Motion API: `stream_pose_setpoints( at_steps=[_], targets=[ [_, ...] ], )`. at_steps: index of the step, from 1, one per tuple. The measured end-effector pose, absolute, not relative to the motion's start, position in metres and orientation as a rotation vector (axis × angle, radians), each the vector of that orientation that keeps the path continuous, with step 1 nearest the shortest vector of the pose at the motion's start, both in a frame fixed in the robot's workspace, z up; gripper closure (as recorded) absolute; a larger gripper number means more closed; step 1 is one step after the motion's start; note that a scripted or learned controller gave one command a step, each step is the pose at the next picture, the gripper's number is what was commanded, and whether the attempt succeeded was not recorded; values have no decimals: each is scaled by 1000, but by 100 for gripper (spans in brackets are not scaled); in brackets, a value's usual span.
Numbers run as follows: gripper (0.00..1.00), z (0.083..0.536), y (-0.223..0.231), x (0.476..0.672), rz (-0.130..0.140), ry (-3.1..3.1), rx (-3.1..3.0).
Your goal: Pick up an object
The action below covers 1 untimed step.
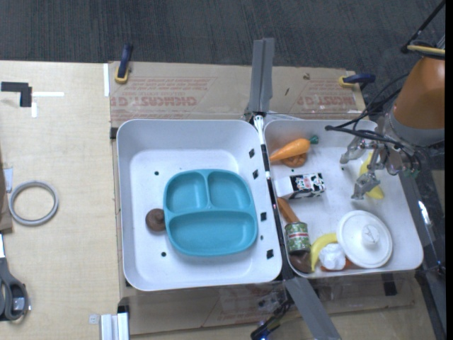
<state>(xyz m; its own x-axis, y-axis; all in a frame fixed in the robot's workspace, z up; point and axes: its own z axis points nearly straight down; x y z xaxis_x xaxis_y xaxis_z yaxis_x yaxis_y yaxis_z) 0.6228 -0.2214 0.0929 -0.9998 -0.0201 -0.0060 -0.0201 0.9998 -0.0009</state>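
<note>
My gripper (357, 170) hangs over the far right part of the right bin (414, 250), its two metal fingers (364, 185) spread apart and open. A small yellow object (374, 191) lies just beside and partly under the nearer finger; I see nothing clamped between the fingers. Left of the gripper lie an orange carrot (290, 149) and a black-and-white box (307, 183). Nearer the front are a green can (296, 236), a yellow banana (320, 245) and a round white lid (364, 238).
The left bin (134, 161) holds a teal divided plate (210, 211) and a brown round piece (155, 219). A grey divider bar (260, 76) runs between the bins. A tape roll (32, 202) and scissors (10, 296) lie on the bench at the left.
</note>
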Motion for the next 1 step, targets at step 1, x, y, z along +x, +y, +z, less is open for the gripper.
stream_pose_setpoints(
  at_steps=[1],
  targets=[
    [0, 93, -220, 611, 1, 3137, -21]
  ],
)
